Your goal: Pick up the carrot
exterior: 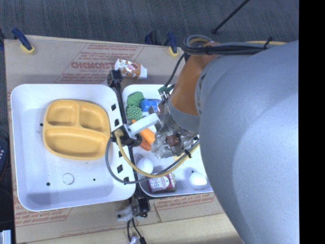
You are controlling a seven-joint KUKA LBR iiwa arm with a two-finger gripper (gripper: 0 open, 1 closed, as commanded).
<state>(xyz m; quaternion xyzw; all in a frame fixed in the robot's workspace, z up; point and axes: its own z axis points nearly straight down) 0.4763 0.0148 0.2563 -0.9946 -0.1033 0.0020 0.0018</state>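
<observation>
The carrot [147, 138] is a small orange piece lying in the right bin [152, 89], near that bin's left wall. My gripper [164, 145] hangs low over the bin just to the right of the carrot, close to it or touching it. The wrist and the orange-banded arm cover the gripper from above. No part of the carrot can be seen between the gripper's tips, and the carrot's right end is hidden under the gripper's body.
The right bin also holds two green items [134, 105], a blue item [149, 104], a white egg [145, 165], a red packet [161, 183] and a white piece [197, 179]. A yellow divided plate [76, 128] lies in the left bin [30, 187]. A small carton [131, 68] lies behind the bins.
</observation>
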